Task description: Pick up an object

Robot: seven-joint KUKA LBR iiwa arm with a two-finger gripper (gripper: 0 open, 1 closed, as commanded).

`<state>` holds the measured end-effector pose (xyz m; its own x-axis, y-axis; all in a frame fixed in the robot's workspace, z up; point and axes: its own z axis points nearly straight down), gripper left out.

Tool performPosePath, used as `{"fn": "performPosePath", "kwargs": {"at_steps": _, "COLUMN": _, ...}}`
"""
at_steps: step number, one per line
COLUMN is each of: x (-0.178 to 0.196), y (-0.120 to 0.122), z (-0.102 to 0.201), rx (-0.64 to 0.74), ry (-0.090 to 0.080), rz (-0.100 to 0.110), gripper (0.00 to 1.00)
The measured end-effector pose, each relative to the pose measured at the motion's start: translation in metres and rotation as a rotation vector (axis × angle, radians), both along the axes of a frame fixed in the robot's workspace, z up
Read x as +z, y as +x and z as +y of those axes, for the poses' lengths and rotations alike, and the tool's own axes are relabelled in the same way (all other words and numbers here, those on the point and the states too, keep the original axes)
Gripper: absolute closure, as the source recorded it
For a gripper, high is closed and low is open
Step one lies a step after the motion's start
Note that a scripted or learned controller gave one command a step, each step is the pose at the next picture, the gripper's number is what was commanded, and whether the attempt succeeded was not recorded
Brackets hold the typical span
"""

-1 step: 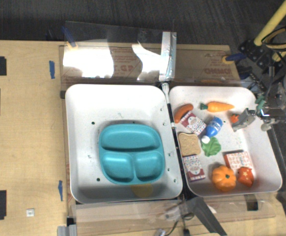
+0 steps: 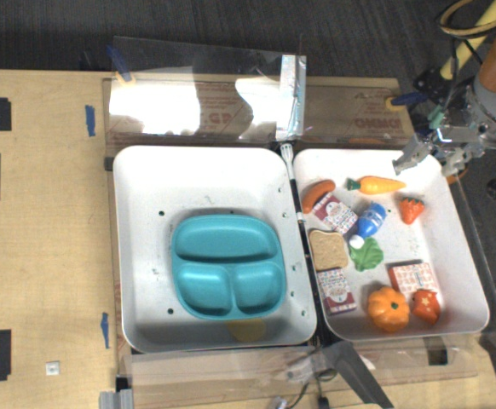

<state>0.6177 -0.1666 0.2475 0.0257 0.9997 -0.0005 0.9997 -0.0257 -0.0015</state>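
The grey metal gripper [image 2: 418,153] hovers above the right white bin's [image 2: 468,267] far corner, fingers spread and holding nothing, near the orange plastic toy carrot [image 2: 377,185] lying inside.

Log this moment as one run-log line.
claw: above right bin's far corner | holding: nothing seen | nearest: carrot | left bin: teal tray

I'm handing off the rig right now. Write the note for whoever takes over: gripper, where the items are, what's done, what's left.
Gripper: at the right bin's far right corner, over its rim, holding nothing visible.
Items: carrot, strawberry, blue bottle, bread slice and pumpkin all lie in the right bin. Left bin holds a teal divided tray.
Done: nothing picked.
Left: choose an item, descend, grasp, lift.
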Motion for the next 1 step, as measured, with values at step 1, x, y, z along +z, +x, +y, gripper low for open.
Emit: {"fn": "performPosePath", "kwargs": {"at_steps": 1, "x": -0.1547, "y": 0.0316, "z": 0.0105, "rx": 0.229, "ry": 0.001, "rz": -0.001, "gripper": 0.0}}
